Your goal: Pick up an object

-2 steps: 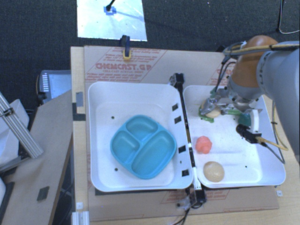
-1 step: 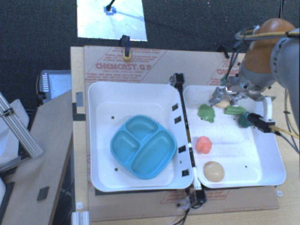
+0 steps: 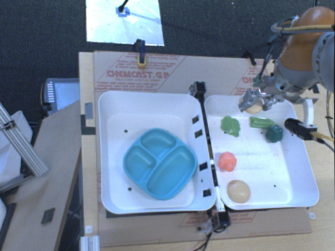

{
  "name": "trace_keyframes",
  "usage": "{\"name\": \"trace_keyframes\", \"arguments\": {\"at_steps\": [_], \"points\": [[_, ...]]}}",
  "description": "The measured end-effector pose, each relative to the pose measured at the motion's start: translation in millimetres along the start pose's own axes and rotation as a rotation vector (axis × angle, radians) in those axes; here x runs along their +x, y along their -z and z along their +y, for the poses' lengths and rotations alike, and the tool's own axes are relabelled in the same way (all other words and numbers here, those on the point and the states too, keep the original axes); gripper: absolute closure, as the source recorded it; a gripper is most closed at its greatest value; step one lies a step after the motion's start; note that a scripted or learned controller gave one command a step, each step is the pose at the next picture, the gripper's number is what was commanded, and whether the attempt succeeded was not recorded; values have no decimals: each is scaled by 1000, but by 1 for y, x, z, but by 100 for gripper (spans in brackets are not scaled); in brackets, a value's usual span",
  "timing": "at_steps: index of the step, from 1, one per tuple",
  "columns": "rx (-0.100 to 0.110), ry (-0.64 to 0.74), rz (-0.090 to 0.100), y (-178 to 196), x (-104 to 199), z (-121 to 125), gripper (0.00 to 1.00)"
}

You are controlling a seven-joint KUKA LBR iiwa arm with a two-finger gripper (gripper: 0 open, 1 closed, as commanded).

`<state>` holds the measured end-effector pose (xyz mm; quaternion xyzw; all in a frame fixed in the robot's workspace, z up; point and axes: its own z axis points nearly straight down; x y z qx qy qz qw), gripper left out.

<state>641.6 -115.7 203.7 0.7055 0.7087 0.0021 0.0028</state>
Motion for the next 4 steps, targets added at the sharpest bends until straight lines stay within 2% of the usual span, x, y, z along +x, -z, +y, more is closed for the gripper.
{"name": "trace_keyframes", "arguments": {"at_steps": [1, 3, 4], "points": [[-1, 1, 0, 55, 0, 2, 100], [5, 5, 3, 35, 92, 17, 100], [5, 5, 4, 28, 152, 10, 100]]}}
